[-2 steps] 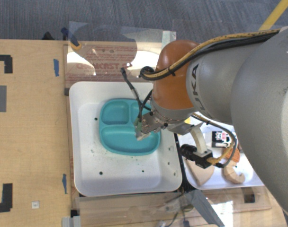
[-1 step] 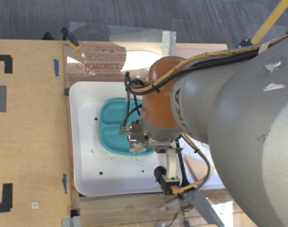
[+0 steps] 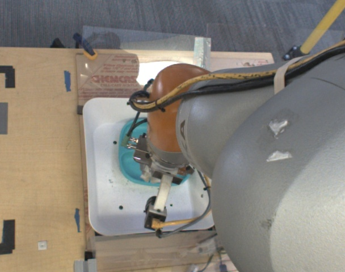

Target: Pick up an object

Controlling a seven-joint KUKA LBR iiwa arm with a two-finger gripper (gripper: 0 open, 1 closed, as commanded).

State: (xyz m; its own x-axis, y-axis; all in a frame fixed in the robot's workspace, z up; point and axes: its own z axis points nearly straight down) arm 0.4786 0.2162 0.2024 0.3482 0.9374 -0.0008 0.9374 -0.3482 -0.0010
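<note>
A teal, rounded object (image 3: 129, 158) lies in the white bin (image 3: 101, 169), left of its middle. The arm's orange wrist band and grey body cover most of it; only its left and lower rim show. My gripper (image 3: 143, 152) is down over this teal object, with the wrist hiding the fingertips. Whether anything sits between them is hidden.
The bin's left and lower floor is bare white with a few dark specks. A tan wooden bench (image 3: 33, 152) spreads to the left. A clear plastic sheet (image 3: 110, 72) lies behind the bin. The big grey arm body blocks the right half.
</note>
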